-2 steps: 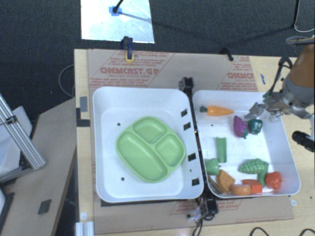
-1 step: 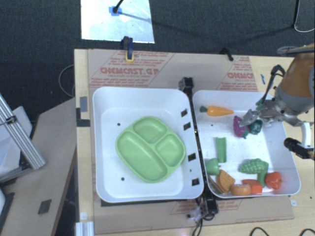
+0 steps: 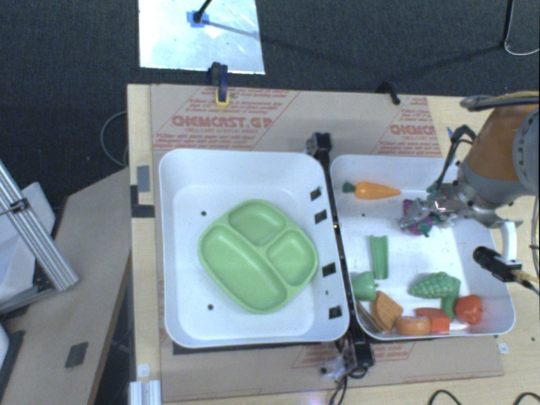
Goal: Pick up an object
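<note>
The right bin [image 3: 472,175] holds several toy foods. Along its far side lies an orange carrot [image 3: 376,191], and a small purple piece [image 3: 415,219] sits right of the carrot. A green stick [image 3: 378,256] lies in the middle. A leafy green piece [image 3: 435,285], a red tomato [image 3: 469,309], a tan waffle-like piece [image 3: 386,310] and an orange piece [image 3: 413,326] crowd the near side. My gripper [image 3: 430,209] is low in the bin, right at the purple piece and partly covering it. Whether it grips the piece is unclear.
The left bin [image 3: 194,175] carries a green divided plate [image 3: 257,256]. A black divider [image 3: 331,234] runs between the bins. The grey arm with its orange band [image 3: 498,146] comes in over the right bin's far right corner.
</note>
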{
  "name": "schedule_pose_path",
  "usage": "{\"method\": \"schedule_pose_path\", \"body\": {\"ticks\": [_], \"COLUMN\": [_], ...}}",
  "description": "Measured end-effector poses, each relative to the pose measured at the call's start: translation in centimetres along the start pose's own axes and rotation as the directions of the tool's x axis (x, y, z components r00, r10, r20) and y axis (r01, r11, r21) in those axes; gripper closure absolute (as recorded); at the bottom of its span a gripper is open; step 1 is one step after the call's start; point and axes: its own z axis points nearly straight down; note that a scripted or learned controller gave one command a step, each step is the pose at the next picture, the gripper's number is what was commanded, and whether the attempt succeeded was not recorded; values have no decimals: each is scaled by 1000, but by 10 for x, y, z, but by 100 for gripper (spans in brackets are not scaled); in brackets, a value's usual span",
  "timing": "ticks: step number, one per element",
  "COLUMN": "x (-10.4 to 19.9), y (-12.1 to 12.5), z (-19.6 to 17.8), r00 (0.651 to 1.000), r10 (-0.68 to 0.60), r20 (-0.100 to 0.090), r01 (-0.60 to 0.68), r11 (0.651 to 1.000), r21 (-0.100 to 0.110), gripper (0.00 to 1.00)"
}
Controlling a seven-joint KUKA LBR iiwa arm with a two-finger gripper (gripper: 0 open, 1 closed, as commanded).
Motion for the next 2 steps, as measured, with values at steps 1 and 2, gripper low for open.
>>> {"method": "schedule_pose_path", "body": {"ticks": [1, 2], "x": [0, 2], "y": [1, 6], "z": [-12, -55], "r00": [1000, 1000], "r10": [-1, -2], "r20": [1, 0], "r01": [1, 2], "r11": [1000, 1000], "r21": [-3, -2], "gripper": [100, 100]}}
